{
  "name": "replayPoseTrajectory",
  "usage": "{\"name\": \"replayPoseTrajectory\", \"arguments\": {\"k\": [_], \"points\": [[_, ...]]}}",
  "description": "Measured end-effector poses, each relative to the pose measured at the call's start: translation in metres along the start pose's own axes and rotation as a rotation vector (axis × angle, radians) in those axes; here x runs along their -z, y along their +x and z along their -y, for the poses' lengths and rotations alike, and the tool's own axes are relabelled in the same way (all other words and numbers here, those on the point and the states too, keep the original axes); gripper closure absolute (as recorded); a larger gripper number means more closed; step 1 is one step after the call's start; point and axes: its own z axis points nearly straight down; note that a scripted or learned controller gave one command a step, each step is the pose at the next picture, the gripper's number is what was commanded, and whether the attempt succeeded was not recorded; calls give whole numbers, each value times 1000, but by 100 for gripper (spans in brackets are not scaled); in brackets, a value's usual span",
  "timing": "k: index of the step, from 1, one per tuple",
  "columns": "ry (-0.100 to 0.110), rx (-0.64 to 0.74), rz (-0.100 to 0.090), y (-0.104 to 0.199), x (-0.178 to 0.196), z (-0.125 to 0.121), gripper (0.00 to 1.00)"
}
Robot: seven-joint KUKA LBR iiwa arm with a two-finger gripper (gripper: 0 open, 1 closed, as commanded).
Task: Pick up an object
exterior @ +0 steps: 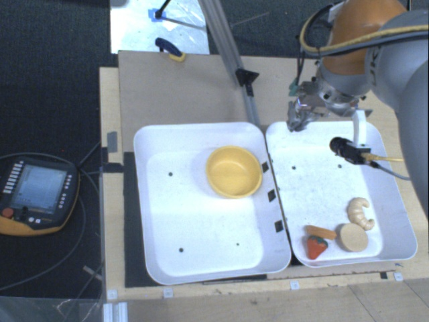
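Note:
A yellow bowl sits in the left bin, near its far right corner. In the right bin several small food toys lie at the near side: a pale croissant, a tan round disc, an orange carrot piece and a red strawberry. My gripper hangs over the far left corner of the right bin, well away from these toys and to the right of the bowl. Nothing shows between its fingers.
A metal pole slants across the brown board behind the bins. A black cable connector hangs over the right bin. A teach pendant lies on the floor at the left. A blue and yellow clamp sits at the board's far edge.

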Motion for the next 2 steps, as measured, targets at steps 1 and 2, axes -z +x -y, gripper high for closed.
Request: {"name": "replayPoseTrajectory", "arguments": {"k": [1, 2], "points": [[0, 1, 0, 56, 12, -2, 100], [1, 1, -1, 117, 13, 3, 100]]}}
